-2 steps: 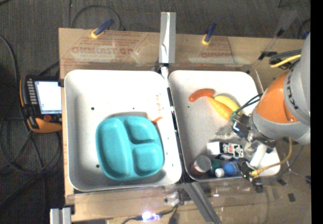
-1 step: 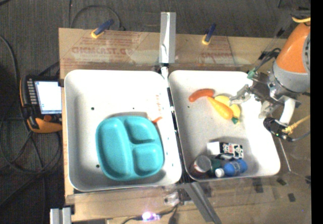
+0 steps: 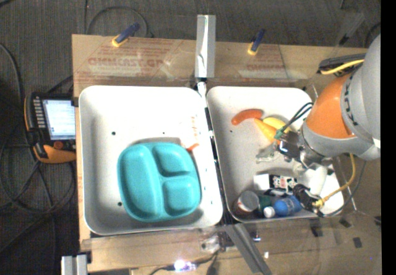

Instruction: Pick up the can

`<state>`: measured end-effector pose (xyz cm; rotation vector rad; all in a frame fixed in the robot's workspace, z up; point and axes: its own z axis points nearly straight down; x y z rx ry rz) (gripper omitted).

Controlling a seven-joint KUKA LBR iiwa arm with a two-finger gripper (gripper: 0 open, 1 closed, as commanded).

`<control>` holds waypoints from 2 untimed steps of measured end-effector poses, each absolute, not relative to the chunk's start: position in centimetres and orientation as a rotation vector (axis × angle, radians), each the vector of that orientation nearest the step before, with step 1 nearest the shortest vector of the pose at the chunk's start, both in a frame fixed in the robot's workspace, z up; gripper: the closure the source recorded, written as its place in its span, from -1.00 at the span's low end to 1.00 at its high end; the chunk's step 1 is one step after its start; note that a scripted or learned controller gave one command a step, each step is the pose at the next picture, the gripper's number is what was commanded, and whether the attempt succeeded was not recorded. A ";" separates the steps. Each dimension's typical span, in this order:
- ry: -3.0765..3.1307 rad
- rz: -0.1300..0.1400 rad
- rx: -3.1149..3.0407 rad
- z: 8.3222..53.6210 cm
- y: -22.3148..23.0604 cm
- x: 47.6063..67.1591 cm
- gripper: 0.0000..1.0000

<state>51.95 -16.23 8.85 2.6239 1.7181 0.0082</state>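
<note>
Can (image 3: 247, 201) upright, open end skyward

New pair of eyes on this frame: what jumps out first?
The turquoise divided tray in the left bin dominates. Next, the grey arm with its orange band over the right bin, where a clutter including the can crowds the near edge.

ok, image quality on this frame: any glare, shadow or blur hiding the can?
Camera view: even lighting, white bins slightly blown out; the can sits in shadowed clutter at the right bin's near edge, soft but discernible; the gripper is dark and blurry.
</note>
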 end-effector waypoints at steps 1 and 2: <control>1.896 -0.011 2.509 17.1 -12.9 55.6 -1.00; 1.656 -0.003 2.670 11.0 -12.7 50.7 -1.00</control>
